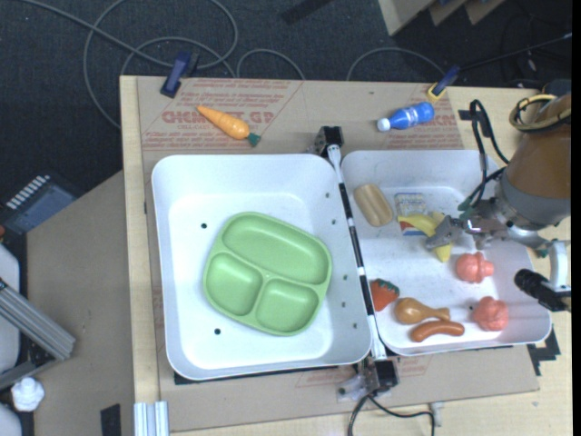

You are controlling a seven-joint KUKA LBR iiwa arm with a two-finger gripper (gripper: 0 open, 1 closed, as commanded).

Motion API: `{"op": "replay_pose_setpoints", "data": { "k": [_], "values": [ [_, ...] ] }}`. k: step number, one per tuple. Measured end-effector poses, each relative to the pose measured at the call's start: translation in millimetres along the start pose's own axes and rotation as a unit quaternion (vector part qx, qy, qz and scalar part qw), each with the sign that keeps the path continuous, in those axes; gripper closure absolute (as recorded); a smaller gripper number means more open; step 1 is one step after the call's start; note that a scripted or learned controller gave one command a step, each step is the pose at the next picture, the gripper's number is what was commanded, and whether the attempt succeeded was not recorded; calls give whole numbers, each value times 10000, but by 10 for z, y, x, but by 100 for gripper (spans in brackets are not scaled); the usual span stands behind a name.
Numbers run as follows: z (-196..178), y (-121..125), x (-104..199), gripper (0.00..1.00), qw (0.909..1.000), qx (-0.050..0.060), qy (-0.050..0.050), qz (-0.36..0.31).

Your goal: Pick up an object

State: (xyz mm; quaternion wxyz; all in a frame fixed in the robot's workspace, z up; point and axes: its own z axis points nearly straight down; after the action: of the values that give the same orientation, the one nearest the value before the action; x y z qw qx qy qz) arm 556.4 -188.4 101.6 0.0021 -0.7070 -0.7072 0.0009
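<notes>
Two white bins sit side by side on the tabletop point(136, 243), and the split looks deliberate: the right bin point(408, 166) holds all the toy food to pick from, while the left bin point(182, 207) has just a green divided plate point(266, 272), probably the drop spot. In the right bin there's a bread roll point(373, 204), a yellow piece point(419, 226), two pinkish lumps point(473, 267) and point(491, 313), a strawberry-looking thing point(383, 292), a brown pear shape point(416, 311) and a sausage point(438, 330). A carrot point(225, 122) and a blue bottle point(408, 117) lie outside the bins.

The tool point(451, 234) is down in the right bin, right by the yellow piece and just above the nearer pink lump. Honestly I can't tell how wide it's spread or whether it's gripping anything, too small and cluttered. My guess is the yellow piece is the target.
</notes>
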Motion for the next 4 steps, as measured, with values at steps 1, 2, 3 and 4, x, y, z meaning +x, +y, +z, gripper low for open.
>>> {"op": "replay_pose_setpoints", "data": {
  "k": [1, 2, 3, 4],
  "values": [
    [-121, 17, -11, 100, 10000, -32, -15, 7],
    [-118, 16, -9, 0, 10000, -30, -13, 5],
    [176, -183, -217, 0, 10000, -10, -5, 7],
    [70, -173, -216, 100, 10000, -28, -11, 7]
  ]
}}
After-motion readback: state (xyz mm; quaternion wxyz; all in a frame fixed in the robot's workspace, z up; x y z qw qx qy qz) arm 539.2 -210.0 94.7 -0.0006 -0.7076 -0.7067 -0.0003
